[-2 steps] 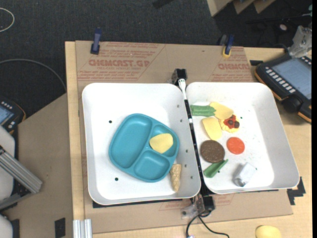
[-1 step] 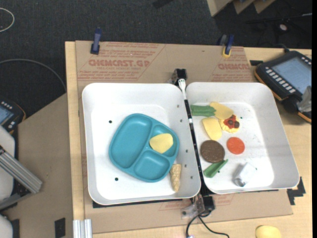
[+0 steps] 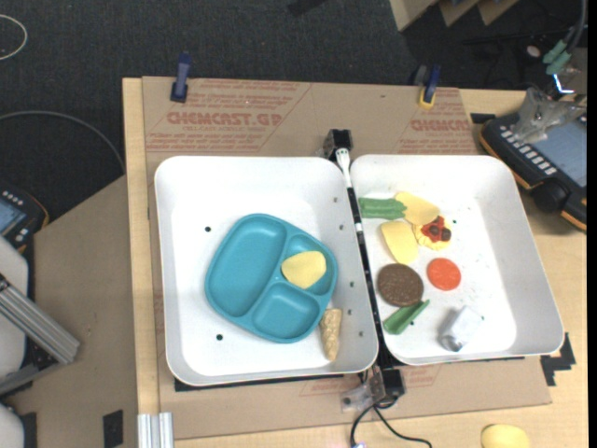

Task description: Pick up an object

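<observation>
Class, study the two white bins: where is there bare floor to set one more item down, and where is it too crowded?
Left bin: bare floor along the far wall and left wall, around the blue divided plate. Right bin: bare strip along the right wall, past the orange disc. Crowded: the right bin's left half, where green pieces, yellow slices and the brown disc cluster.

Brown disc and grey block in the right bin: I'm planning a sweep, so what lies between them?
In the camera view, a green bean-like piece lies between the brown disc and the grey block, nearer the disc.

Dark carpet floor around cardboard-topped bench
</observation>
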Robot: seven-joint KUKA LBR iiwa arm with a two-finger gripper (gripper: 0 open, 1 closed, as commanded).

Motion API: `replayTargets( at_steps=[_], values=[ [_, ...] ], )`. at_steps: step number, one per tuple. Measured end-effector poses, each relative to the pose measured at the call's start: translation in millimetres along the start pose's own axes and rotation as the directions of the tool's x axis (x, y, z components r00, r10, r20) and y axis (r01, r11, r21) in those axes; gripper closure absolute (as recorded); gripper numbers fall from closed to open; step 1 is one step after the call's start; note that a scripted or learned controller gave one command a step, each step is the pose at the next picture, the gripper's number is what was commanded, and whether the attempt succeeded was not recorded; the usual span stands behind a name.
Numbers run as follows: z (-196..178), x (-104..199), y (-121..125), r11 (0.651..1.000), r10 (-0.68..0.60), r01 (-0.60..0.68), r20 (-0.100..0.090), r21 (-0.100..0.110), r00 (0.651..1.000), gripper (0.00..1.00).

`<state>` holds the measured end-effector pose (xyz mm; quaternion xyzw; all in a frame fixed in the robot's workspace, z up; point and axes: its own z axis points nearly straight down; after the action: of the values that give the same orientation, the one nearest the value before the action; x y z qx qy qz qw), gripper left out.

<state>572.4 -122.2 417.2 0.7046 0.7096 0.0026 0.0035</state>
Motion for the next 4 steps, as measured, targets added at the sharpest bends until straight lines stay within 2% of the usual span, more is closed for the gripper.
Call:
replayTargets(
  at_steps=[2,3,4],
  values=[
    [-19.1,-3.6,-0.9,1.000,0.005,-0.005,0.002,-0.002,1.000,1.00],
    [-100.0,105.6,47.3,1.000,-0.004,0.004,-0.002,-0.005,1.000,1.00],
    [-106.5,99.5,45.6,1.000,0.005,-0.005,0.000,0.000,1.000,1.00]
  ],
)
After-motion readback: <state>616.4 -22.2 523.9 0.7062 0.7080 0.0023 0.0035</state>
